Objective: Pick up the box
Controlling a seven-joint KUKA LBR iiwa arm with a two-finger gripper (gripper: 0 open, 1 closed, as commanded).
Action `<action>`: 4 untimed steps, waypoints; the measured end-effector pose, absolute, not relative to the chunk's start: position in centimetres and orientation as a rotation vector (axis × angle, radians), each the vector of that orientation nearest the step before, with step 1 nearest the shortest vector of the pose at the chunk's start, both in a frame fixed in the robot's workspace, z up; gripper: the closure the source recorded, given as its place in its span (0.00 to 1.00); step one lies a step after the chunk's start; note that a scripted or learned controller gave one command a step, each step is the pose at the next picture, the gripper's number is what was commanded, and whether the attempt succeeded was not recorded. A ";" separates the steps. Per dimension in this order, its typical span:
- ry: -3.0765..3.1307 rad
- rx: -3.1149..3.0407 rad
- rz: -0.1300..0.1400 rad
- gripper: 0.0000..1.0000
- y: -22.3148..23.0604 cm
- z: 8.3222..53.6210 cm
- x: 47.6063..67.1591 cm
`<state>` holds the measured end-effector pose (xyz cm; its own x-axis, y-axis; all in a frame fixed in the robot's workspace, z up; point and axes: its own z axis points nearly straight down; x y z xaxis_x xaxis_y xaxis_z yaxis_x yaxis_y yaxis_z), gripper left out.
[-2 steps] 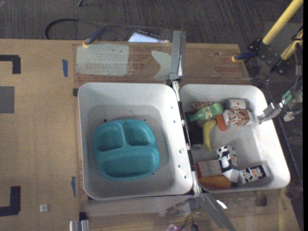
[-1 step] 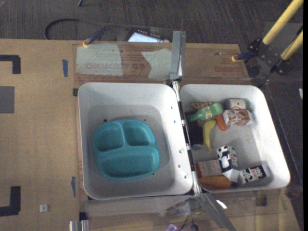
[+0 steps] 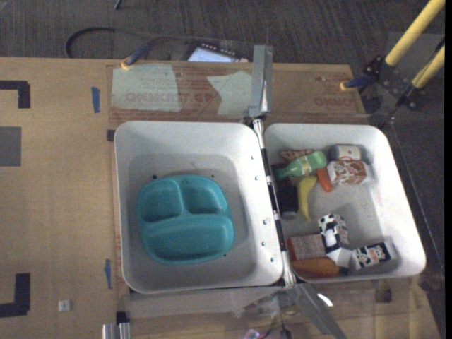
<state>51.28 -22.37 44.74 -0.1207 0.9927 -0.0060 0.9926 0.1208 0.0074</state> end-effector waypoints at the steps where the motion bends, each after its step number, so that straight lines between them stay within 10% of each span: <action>1: 2.212 2.231 0.000 1.00 -20.1 38.3 48.5; 2: 2.555 1.825 0.001 1.00 -15.6 37.4 49.8; 3: 2.521 1.868 0.004 1.00 -0.4 37.4 57.7; 4: 2.503 1.900 0.000 1.00 14.6 27.0 58.9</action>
